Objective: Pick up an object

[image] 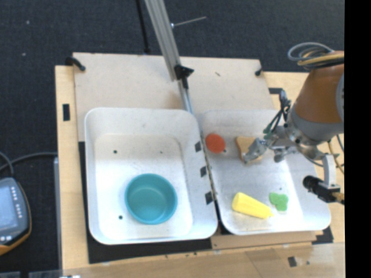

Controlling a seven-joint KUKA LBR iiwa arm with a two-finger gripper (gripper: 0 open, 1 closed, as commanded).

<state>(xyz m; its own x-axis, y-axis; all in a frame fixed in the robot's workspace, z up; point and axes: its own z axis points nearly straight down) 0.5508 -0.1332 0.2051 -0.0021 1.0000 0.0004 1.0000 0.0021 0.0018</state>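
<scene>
The pale wooden desk [127, 80] carries two shallow white plastic bins side by side, and the grey arm with its orange band [320, 100] reaches in from the right over the right-hand bin [301, 213]. The left-hand bin [104, 138] holds a round teal plastic bowl [151, 198], well apart from the arm and not a likely target. In the right-hand bin lie a yellow wedge-shaped block [251, 205], a tan block [243, 144], a small orange-red round object [215, 143] and a small green lumpy object [279, 201]. The claw [253, 152] hangs at the tan block's right edge, touching or just above it; how far it is open cannot be told, and nothing is seen held in it. The tan block lies just left of the claw, so it looks the nearest pick; the orange-red object is beyond it, further left.
</scene>
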